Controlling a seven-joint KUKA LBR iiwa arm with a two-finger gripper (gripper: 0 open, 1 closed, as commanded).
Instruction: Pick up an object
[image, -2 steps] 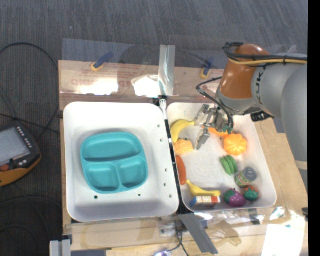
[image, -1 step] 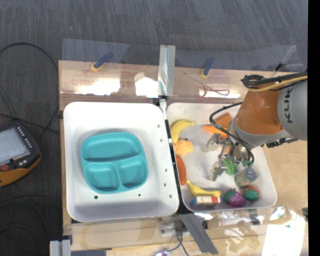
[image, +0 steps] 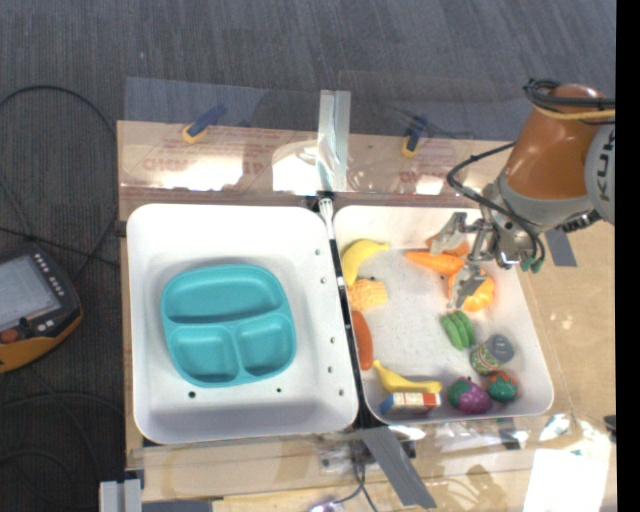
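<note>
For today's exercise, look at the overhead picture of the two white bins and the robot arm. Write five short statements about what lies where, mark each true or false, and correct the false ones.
1. The teal divided tray lies in the left bin. True.
2. The gripper is over the left bin. False: it is over the right bin, near the carrot.
3. A banana lies at the right bin's far left corner. True.
4. The green pepper rests on the teal divided tray. False: it lies in the right bin, near the middle of its right side.
5. The purple toy vegetable sits at the far edge of the right bin. False: it sits at the near edge.
</note>
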